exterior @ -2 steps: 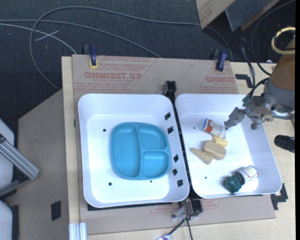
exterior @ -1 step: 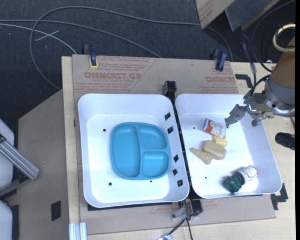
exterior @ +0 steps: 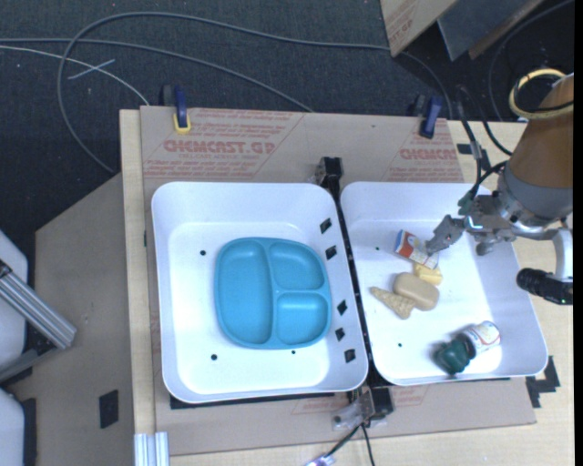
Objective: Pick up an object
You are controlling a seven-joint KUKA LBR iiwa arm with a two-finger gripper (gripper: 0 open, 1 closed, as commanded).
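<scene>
Tan plastic cone [exterior: 406, 295] sat just below-left of the gripper [exterior: 441, 238]; looked light, stiff, prob slippery, so I'd pinch across its fat end. Finger spread: couldn't tell tbh.

Dark carpet floor [exterior: 64, 127] strewn with cables [exterior: 109, 41] — a cardboard box [exterior: 414, 20] at top.

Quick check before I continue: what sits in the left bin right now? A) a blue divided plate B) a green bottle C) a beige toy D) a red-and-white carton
A: the blue divided plate lies flat in the middle of the left bin, while the small items lie in the right bin near the gripper.
</scene>
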